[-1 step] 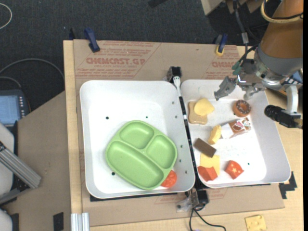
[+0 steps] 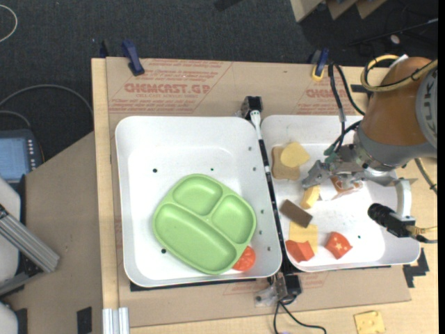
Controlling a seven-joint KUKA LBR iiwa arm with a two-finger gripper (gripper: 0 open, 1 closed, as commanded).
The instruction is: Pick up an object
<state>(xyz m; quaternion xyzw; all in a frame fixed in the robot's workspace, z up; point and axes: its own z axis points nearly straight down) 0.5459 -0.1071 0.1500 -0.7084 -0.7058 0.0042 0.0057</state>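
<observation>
Several small pieces crowd the right bin (image 2: 396, 256) — the gripper (image 2: 332, 175), its grasp impossible to tell, should descend squarely over one yellow block (image 2: 310, 196).

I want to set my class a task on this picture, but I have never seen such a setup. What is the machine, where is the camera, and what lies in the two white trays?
One camera looks down at a slant on a bench. The arm, grey with an orange band, reaches in from the right; its gripper hangs over the right bin. I cannot tell whether it holds anything. Its job is to pick up an object. The right bin holds small toy foods: a yellow piece, a brown block, an orange wedge and a red piece. The left bin holds a green plate with a red-orange piece at its edge.
</observation>
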